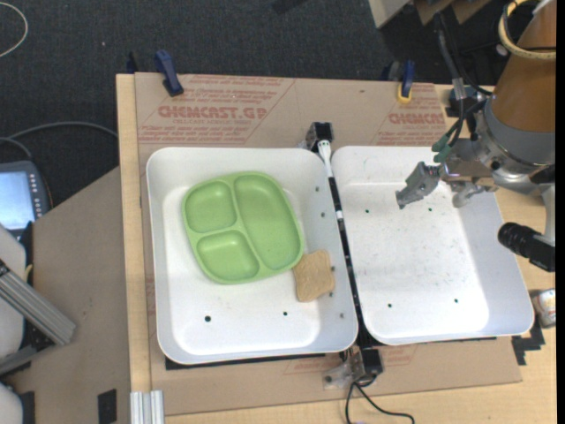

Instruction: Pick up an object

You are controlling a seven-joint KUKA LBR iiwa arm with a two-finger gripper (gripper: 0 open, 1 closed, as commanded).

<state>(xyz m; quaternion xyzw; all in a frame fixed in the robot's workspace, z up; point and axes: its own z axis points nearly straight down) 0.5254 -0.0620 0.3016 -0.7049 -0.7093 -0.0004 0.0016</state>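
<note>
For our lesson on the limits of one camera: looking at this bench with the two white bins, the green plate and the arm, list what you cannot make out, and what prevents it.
- Gripper, camera view: small and seen from above, so its opening cannot be judged.
- Tan object beside the green divided plate: too small and flat to identify.
- Arm: cut off by the right edge.
- Dark specks on the right bin: too small to identify.

Two bins [177,325], one green tray [243,228], one sponge [313,276].
</note>
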